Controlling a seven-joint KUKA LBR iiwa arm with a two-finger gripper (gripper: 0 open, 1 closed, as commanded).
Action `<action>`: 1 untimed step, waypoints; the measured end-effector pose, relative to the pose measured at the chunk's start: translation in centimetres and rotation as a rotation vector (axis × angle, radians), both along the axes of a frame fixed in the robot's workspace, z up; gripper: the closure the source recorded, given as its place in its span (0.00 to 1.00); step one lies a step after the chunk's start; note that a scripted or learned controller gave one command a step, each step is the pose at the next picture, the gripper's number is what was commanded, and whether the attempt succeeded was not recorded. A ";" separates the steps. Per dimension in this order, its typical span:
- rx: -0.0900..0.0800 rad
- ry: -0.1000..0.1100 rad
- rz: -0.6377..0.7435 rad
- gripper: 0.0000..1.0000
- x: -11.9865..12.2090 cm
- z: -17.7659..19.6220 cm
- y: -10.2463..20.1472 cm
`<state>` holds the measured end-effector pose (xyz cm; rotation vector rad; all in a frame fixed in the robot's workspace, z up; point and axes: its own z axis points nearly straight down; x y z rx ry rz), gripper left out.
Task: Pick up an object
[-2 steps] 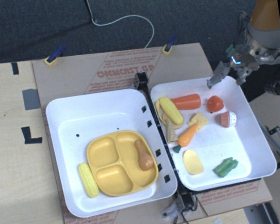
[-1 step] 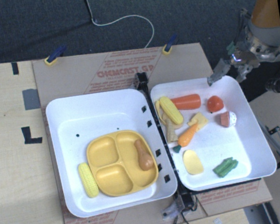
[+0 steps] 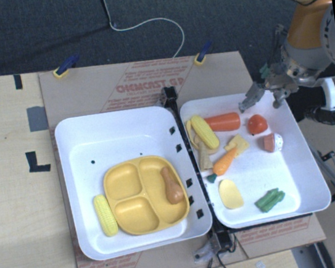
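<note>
The end effector (image 3: 263,98) sits at the upper right of the frame, over the top rim of the right bin (image 3: 299,141). Its two dark fingers are splayed apart, one toward the left and one toward the right, with nothing between them, so it is open and empty. That spread suits a descent onto a small item rather than a carry.

Just below it lie the nearest candidates: a red tomato-like piece (image 3: 256,124) and, left of that, a long orange-red carrot (image 3: 222,122). Being closest, either seems the likely target. A small red-and-white piece (image 3: 271,142) rests lower, near the bin's right wall.

Further left in this bin, a yellow corn cob (image 3: 204,131) leans against the dividing edge, with a smaller orange carrot (image 3: 224,163) and a pale yellow chunk (image 3: 238,144) touching one another. This crowding would make a clean grasp harder there. A flat pale yellow slice (image 3: 230,194) and a green piece (image 3: 269,199) lie apart, toward the lower edge.

The left bin (image 3: 74,175) holds a yellow divided plate (image 3: 125,186) with a brown sausage (image 3: 173,185) in its right compartment and another corn cob (image 3: 105,214) just beside its left rim. Both bins rest on a cardboard-covered surface (image 3: 86,92).
</note>
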<state>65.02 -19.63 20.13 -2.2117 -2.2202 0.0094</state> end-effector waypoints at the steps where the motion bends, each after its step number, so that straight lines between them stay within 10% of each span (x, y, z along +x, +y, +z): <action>1: 0.000 0.001 -0.001 0.00 -0.4 -4.8 0.2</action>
